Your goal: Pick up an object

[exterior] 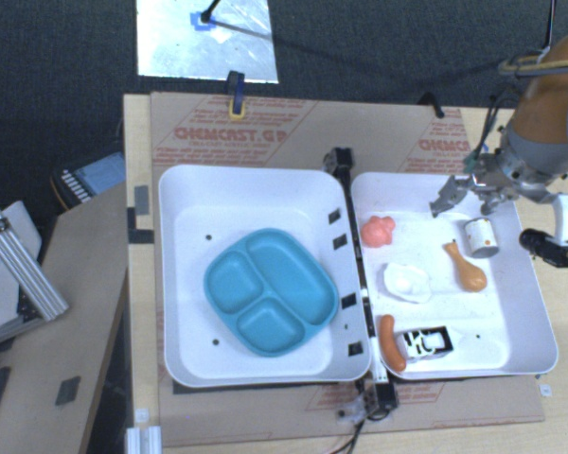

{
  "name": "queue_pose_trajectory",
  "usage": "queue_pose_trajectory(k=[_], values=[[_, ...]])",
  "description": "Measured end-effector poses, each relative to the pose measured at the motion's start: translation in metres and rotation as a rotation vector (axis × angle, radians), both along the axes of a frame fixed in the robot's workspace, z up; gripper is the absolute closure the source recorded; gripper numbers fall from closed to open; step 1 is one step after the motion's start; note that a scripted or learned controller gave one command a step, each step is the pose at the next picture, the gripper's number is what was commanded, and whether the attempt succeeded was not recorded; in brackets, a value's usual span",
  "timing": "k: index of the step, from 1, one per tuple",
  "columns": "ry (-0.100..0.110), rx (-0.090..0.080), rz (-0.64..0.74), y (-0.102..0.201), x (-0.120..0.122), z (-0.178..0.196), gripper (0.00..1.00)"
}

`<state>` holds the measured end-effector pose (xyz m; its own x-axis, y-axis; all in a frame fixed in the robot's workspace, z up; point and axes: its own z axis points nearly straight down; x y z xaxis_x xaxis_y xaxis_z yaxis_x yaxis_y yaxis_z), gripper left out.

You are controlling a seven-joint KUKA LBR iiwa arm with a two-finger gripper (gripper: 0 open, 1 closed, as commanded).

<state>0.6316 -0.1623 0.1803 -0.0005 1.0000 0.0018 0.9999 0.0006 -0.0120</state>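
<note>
My gripper hangs over the back of the right bin, open, with nothing between its fingers. Just in front of it lies a small silver-white cylinder. A tan drumstick-shaped piece lies beside the cylinder, toward the front. Further left in the same bin are a pink lump and a white lump. An orange sausage-shaped piece and a black-and-white item lie near the front edge.
The left bin holds a blue divided plate. A black divider with clips runs between the bins. The arm's grey and orange wrist stands over the right bin's back right corner.
</note>
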Motion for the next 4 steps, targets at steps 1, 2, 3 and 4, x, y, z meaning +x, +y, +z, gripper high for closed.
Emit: queue_pose_trajectory(k=[1, 2, 3, 4], values=[[-0.013, -0.002, 0.002, 0.000, 0.003, 0.009, 0.00], [-0.011, -0.002, 0.005, 0.009, 0.006, -0.038, 0.00], [-0.012, -0.002, 0.005, 0.010, 0.006, -0.090, 0.00], [-0.017, -0.003, 0.006, 0.009, 0.008, -0.076, 1.00]])
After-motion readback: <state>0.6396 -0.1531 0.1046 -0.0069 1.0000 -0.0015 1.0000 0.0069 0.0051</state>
